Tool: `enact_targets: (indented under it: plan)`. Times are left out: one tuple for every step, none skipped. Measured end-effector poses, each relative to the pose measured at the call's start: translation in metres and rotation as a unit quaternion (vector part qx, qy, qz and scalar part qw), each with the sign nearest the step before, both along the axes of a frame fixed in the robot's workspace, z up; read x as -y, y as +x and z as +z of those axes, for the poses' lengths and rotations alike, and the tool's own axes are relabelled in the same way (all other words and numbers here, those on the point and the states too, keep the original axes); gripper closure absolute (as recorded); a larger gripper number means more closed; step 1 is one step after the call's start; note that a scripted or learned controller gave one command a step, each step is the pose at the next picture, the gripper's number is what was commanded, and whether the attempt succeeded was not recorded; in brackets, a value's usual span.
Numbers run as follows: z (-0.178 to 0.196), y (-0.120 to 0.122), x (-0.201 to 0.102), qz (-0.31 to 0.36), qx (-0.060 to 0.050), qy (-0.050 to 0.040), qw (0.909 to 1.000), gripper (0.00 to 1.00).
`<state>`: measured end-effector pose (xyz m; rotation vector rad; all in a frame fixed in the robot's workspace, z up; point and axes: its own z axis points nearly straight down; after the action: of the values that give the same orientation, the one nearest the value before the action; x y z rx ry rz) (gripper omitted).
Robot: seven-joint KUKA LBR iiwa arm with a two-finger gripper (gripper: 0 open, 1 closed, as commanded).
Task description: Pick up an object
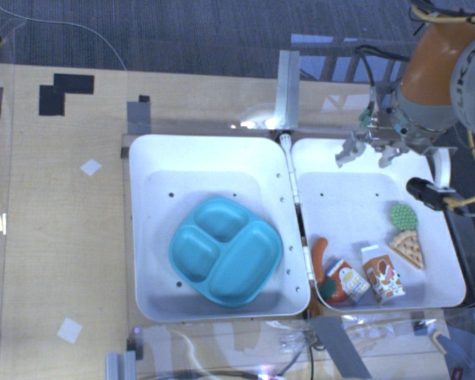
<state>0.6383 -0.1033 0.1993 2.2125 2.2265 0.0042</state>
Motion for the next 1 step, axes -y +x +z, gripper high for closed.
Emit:
enact_targets:
  plan:
    - [-0.0479, -0.0789, 0.0666, 0.036, 0.000, -0.0007, 0.9993, 0.00]
